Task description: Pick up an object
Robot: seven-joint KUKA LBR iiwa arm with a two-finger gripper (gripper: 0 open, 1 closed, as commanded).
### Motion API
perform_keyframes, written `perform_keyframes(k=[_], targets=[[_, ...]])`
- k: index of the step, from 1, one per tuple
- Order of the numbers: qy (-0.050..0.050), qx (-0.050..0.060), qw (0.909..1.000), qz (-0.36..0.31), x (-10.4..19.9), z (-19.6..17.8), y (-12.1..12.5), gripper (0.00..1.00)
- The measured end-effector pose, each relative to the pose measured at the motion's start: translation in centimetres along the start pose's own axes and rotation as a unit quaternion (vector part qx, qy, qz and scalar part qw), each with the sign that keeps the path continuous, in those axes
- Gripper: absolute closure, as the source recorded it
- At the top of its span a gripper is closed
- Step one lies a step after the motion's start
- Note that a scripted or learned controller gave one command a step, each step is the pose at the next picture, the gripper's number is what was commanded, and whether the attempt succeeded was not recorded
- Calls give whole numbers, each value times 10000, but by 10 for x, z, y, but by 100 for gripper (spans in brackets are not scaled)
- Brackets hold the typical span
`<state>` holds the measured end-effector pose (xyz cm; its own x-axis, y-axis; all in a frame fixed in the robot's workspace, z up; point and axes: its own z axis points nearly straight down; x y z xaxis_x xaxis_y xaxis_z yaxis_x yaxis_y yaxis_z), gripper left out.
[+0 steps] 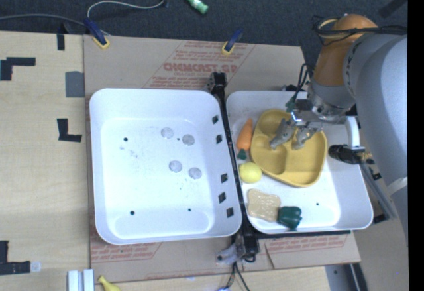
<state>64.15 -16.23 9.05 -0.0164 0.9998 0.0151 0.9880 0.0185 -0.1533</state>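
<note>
My gripper hangs over the right bin, its two fingers spread open just above a yellow dish. Nothing sits between the fingers. Left of the dish an orange carrot leans along the bin's left wall. Below it rests a yellow lemon. Toward the bin's near edge lie a tan bread slice and a dark green pepper.
The left bin stands beside the right one, with a black divider between them. The grey arm with its orange band fills the right side. A small green object lies on the dark floor behind the bench.
</note>
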Motion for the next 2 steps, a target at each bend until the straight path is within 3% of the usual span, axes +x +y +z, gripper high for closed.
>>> perform_keyframes(k=[1,2], targets=[[-68,-786,9969,69,98,-149,-43,100],[-69,-764,9970,75,97,-147,-44,0]])
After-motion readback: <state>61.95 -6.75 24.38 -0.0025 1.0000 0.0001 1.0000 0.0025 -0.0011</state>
